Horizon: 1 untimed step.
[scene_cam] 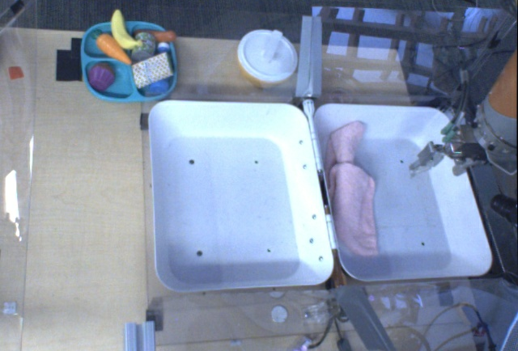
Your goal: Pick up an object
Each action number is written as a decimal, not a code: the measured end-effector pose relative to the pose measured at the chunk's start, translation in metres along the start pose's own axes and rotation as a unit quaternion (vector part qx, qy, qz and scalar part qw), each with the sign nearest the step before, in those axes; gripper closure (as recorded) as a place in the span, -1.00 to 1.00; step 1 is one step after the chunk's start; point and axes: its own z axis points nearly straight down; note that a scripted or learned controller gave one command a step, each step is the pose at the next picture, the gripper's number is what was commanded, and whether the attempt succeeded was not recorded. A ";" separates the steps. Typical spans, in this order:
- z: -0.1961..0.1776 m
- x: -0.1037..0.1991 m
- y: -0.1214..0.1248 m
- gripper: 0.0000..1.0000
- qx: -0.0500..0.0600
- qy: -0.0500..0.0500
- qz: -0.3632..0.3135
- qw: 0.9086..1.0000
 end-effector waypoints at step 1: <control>0.000 0.000 0.000 -1.00 0.000 0.000 0.000 1.000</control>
